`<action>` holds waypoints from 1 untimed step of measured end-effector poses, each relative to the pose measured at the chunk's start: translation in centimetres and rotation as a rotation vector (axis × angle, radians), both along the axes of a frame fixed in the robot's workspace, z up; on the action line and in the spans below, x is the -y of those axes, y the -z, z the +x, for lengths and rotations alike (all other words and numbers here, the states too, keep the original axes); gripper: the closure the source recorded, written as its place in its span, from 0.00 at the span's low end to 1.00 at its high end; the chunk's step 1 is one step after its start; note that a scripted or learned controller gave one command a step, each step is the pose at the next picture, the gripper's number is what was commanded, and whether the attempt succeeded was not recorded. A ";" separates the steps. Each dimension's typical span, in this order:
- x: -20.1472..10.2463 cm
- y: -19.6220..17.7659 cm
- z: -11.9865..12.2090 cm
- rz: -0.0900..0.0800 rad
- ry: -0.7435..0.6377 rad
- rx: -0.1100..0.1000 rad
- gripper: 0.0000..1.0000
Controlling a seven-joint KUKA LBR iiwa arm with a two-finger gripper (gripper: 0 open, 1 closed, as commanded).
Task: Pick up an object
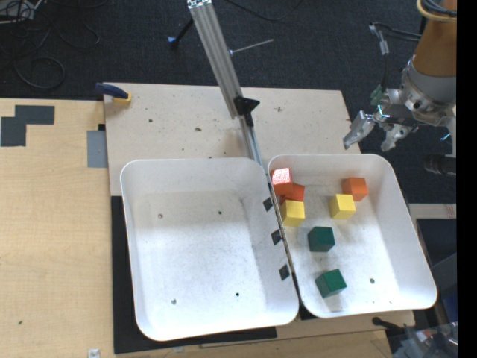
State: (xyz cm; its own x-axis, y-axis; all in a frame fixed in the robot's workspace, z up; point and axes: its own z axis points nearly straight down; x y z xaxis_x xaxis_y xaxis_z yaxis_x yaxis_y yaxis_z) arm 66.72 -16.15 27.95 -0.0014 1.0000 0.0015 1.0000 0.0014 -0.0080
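While the fingers (375, 134) hang apart, two white bins (141, 192) sit on a pale speckled bench (171, 118).

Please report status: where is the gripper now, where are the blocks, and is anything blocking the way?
Gripper open, above the far rim of the right bin, holding nothing. Six blocks in that bin; nearest is the orange block. Nothing in the way.
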 end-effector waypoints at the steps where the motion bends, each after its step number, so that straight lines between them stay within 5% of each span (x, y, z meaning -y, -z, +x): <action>1: -0.1 -0.3 0.1 -0.002 -0.004 0.005 0.00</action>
State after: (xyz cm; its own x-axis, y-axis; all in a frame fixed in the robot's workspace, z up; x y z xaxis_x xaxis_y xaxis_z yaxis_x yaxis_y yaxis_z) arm 66.80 -16.10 28.29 -0.0052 1.0000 0.0000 1.0000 0.0052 -0.0033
